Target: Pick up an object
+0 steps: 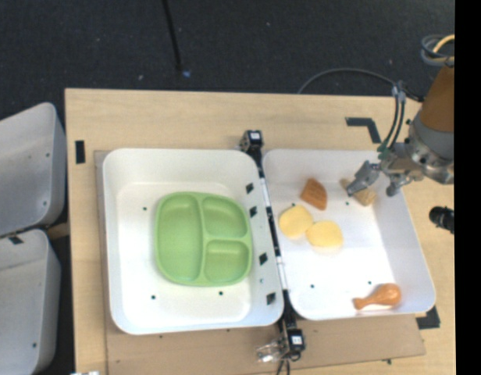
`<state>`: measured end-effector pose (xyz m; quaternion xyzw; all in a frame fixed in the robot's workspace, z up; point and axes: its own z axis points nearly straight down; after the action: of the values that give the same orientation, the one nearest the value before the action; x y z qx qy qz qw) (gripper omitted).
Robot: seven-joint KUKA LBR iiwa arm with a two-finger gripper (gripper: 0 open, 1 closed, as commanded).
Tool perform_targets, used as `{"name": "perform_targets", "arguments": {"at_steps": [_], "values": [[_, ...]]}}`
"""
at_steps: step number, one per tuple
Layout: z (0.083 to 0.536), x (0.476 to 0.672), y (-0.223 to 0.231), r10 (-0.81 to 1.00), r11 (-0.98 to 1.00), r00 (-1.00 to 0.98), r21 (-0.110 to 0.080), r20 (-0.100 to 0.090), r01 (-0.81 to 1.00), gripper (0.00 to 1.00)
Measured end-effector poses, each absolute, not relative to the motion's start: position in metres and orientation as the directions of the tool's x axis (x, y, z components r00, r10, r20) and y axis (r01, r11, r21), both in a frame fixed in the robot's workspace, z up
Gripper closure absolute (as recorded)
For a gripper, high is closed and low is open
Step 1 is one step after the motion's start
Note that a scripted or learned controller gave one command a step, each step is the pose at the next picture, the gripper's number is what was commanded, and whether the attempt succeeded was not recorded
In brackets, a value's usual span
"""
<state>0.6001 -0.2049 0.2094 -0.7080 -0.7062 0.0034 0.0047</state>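
Nearest the camera, at the front of the right bin, lies an orange toy drumstick, close to the front rim and well apart from everything else, so it looks easy to reach. Further in, two pale yellow rounded pieces and sit touching each other near the divider between the bins; their closeness could make a clean grasp on either one awkward. Just beyond them rests a brown wedge-shaped piece.

In the left bin a green compartment plate lies flat in the middle, its sections bare.

Farthest back, at the right bin's rear corner, the gripper hangs low over a small tan block, which seems the likely target. The jaws look spread apart, one on each side above the block, but whether they touch it cannot be told; nothing is clearly clamped. The bin's rear wall stands just beside the block and may crowd one finger. The table carries both bins.
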Motion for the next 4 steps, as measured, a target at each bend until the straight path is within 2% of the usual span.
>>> {"name": "perform_targets", "arguments": {"at_steps": [1,3,4], "values": [[0.217,0.603,-0.205,1.000,0.000,0.000,0.002,-0.001,1.000,0.00],[0.110,0.602,-0.201,1.000,-0.001,0.001,-0.002,-0.001,1.000,0.00],[0.101,0.602,-0.202,1.000,-0.003,0.003,0.000,-0.002,1.000,0.00]]}}
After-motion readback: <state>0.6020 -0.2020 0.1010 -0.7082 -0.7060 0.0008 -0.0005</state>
